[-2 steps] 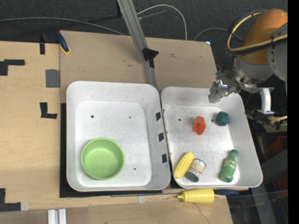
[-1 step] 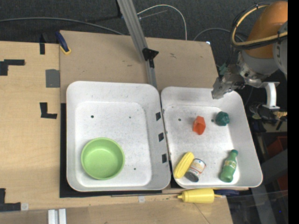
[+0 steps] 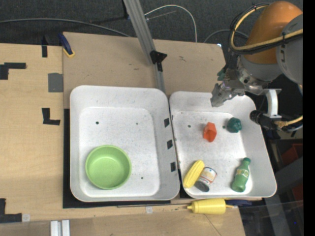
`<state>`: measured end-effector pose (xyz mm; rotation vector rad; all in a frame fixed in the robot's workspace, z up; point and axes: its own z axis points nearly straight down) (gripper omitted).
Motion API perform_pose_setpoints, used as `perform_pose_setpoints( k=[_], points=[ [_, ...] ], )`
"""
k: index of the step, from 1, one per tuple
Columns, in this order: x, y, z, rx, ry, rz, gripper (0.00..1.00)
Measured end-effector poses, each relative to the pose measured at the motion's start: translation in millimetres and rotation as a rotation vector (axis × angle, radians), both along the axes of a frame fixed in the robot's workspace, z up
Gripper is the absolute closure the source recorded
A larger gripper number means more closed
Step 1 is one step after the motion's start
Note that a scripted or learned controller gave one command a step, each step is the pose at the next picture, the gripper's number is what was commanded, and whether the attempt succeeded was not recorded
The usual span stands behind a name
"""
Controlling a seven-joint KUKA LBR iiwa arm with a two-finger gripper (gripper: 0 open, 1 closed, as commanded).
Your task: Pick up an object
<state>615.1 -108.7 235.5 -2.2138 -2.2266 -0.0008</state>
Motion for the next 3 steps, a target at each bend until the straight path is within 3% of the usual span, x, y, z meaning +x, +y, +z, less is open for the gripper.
perform_pose_setpoints(
  k=[2, 3],
  points=[
    [-27.7, 113.6, -17.4, 0.0, 0.003, 0.0, 1.0],
    [-37.2, 163.7, -4.9, 0.0, 0.001, 0.001, 1.0]
  ],
)
